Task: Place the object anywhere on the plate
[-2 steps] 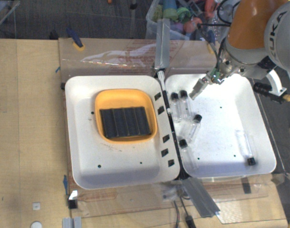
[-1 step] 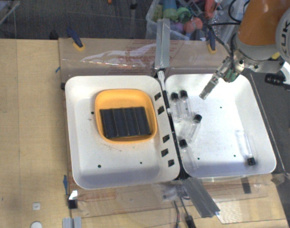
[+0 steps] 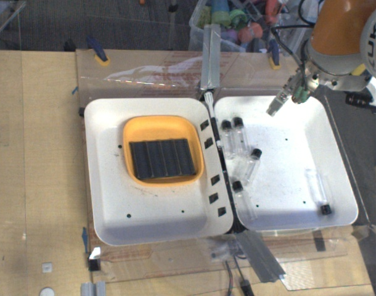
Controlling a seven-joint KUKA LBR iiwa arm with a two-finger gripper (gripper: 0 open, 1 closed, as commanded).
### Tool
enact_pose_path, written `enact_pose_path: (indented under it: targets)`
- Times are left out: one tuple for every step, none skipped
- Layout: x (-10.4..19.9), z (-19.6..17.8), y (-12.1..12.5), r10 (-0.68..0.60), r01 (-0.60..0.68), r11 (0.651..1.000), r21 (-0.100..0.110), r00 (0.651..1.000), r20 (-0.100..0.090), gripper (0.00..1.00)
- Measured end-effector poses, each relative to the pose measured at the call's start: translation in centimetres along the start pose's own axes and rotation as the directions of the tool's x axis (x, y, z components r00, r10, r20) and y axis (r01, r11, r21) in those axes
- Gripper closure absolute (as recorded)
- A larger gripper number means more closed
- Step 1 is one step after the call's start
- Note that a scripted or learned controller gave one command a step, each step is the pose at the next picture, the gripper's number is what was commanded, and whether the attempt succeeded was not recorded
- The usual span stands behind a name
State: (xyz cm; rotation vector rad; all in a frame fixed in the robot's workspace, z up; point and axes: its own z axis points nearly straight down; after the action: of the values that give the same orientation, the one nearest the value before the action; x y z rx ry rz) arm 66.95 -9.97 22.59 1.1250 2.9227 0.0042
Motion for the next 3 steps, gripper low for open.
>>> enact_pose_path:
  targets:
    - [-0.1, -5.9, -1.3, -0.144, 0.144, 0.99, 0.002, 0.99, -0.004, 1.0]
    - [-5.0, -8.9, -6.8, -0.402, 0.402, 0.916, 0.001, 0.916, -0.002, 1.0]
    - [-7.5, -8.5, -9.5, -0.576, 0.576, 0.818, -0.001, 0.818, -0.002, 1.0]
